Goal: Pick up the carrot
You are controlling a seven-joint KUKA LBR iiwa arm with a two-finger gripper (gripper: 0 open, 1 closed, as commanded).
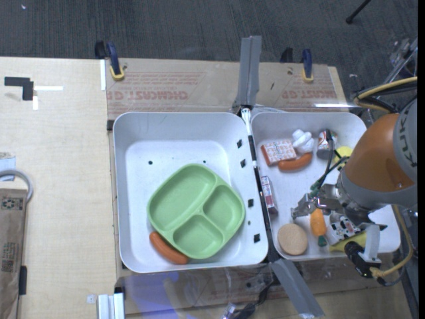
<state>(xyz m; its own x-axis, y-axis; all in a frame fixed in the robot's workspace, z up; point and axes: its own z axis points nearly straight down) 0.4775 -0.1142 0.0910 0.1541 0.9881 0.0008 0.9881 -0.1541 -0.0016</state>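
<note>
The carrot (pixel 318 222), a short orange piece with a green tip toward the front, lies in the right bin (pixel 282 121) near its front right. My gripper (pixel 317 208) hangs directly over the carrot's rear end, low in the bin, reaching in from the right under the orange-banded wrist (pixel 378 155). Its metal parts overlap the carrot's top, and I cannot make out whether the carrot is gripped.
The right bin also holds a round tan cookie (pixel 293 239) just left of the carrot, an orange sausage (pixel 295 163), a red and white packet (pixel 279 151) and a white item (pixel 302 138). The left bin (pixel 126 178) holds a green divided plate (pixel 196 210) and another sausage (pixel 168 248).
</note>
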